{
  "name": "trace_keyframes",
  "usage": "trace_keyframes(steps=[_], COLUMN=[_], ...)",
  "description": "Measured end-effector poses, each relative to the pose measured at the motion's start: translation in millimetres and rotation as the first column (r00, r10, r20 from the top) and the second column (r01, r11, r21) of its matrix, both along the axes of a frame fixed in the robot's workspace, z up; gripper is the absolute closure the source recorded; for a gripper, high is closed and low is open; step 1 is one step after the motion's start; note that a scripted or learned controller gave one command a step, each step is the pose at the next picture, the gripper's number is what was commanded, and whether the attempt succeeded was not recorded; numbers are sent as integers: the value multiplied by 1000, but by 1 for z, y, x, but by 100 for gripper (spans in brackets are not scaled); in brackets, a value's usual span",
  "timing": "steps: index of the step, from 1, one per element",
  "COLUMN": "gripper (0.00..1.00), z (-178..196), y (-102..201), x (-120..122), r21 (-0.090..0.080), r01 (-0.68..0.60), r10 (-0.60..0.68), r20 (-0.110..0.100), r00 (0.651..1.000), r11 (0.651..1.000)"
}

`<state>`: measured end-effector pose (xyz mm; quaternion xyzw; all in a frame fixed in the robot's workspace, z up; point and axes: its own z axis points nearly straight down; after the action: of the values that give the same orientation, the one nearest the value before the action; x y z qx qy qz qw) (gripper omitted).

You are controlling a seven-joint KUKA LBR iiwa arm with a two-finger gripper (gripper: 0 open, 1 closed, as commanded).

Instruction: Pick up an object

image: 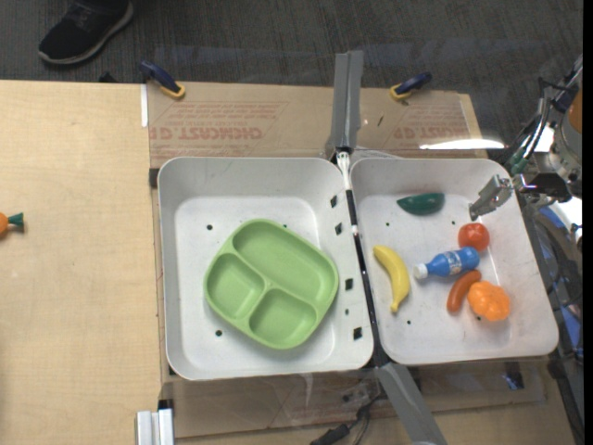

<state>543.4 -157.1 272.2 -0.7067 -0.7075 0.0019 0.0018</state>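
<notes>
Objects for picking lie in the right bin (528,336): a banana (394,275), a small blue and white bottle (447,264), a red tomato (473,235), an orange fruit (489,301) touching a reddish sausage-shaped piece (460,291), and a dark green piece (421,203) near the far wall. You see the gripper (488,197) at that bin's far right corner, just above the tomato; whether it is open or closed, you cannot tell. The left bin (176,276) holds a green divided plate (270,284).
</notes>
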Motion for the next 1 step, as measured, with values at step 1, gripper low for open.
trace_keyframes(steps=[1], gripper=[0], z=[-102], y=[-28], x=[39], r21=[0], r01=[2], r10=[-2], r20=[1], r00=[1000], r11=[1000])
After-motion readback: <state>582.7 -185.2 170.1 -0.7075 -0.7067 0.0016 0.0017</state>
